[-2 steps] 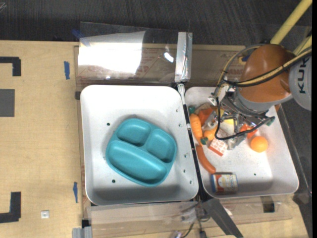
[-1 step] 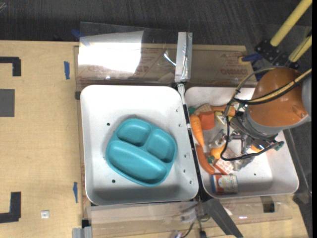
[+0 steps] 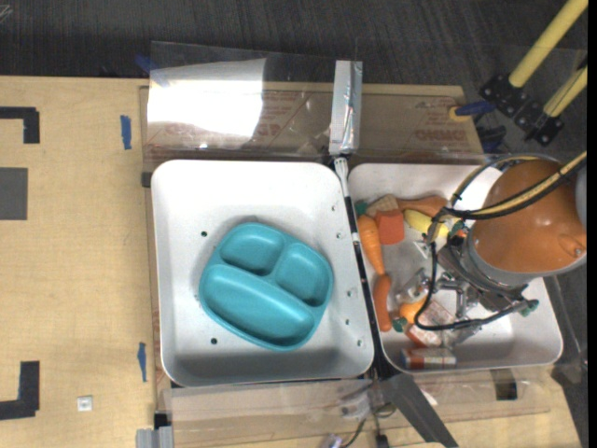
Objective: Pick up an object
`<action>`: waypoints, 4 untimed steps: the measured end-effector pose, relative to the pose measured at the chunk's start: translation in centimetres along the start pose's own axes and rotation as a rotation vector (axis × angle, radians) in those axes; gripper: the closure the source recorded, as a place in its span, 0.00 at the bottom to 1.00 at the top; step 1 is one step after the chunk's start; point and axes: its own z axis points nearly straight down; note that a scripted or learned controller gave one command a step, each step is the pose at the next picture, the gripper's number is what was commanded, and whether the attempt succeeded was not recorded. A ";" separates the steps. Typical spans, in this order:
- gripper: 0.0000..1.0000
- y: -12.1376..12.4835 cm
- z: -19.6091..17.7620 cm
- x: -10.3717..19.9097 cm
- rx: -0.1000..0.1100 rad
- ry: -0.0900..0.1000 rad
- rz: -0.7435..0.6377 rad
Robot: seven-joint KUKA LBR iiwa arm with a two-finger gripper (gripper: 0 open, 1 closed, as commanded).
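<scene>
The right bin [image 3: 546, 343] holds a pile of small toy foods: an orange carrot [image 3: 371, 244], an orange block [image 3: 389, 225], a yellow piece [image 3: 419, 220] and a long orange stick [image 3: 382, 305] along the bin's left wall. A red and white tube [image 3: 429, 358] lies near the front wall. My gripper [image 3: 438, 308] is down in this bin, among the objects at its middle, under the arm's orange band [image 3: 527, 217] and black cables. The wrist and cables hide the fingertips.
The left bin [image 3: 177, 203] holds a teal divided plate [image 3: 266, 283] at its middle. A clear plastic sheet [image 3: 242, 110] and a taped strip [image 3: 345, 105] stand behind the bins. Yellow poles [image 3: 550, 31] rise at the top right.
</scene>
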 end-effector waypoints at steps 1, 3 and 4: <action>0.00 0.9 -0.1 -0.2 0.002 -0.001 -0.259; 0.00 -0.2 -0.1 1.7 0.005 -0.007 -0.538; 0.00 -4.4 -8.6 5.4 -0.006 0.005 -0.734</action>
